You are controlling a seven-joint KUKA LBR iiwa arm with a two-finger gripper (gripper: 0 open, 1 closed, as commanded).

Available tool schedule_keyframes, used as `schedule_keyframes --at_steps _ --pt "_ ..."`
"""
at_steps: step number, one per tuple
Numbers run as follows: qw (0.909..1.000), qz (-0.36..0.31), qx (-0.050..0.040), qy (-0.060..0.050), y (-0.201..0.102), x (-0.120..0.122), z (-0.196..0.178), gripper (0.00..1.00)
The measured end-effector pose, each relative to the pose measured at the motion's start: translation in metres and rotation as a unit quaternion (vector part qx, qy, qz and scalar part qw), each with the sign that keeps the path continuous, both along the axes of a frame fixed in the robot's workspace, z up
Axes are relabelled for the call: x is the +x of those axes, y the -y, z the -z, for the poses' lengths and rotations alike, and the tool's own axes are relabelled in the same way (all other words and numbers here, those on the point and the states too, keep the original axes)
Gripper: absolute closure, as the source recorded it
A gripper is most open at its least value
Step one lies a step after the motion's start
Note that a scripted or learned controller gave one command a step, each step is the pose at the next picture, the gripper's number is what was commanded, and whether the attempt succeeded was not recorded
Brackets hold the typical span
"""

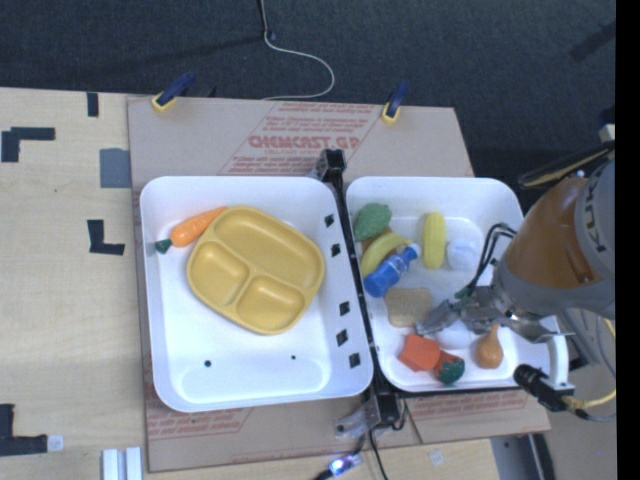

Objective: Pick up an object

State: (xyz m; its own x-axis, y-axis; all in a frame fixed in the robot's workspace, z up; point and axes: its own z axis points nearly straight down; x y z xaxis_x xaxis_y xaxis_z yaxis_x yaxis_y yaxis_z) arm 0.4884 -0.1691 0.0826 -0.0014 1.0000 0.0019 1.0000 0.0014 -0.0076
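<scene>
The gripper [440,320], fingers spread with nothing between them, hovers low in the right bin [505,200]; descending onto the tan block [405,304] comes next.

Looks like a robotics lab: clamped cardboard [300,143] under two white bins [160,298] of toy food, dark carpet [120,28], loose cable [300,53].
</scene>
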Motion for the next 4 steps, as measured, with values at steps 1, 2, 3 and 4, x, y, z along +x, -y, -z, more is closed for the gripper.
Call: schedule_keyframes --at_steps 1,2,3,4 --pt "1.0000 0.000 0.0003 0.000 0.000 0.001 -0.011 1.00" --pt "1.0000 -0.001 -0.0008 0.004 -0.001 0.004 -0.071 1.00" --pt "1.0000 -0.001 -0.0011 0.004 -0.004 0.002 -0.131 1.00" --pt "1.0000 0.000 -0.0003 0.002 -0.004 0.003 -0.140 1.00"
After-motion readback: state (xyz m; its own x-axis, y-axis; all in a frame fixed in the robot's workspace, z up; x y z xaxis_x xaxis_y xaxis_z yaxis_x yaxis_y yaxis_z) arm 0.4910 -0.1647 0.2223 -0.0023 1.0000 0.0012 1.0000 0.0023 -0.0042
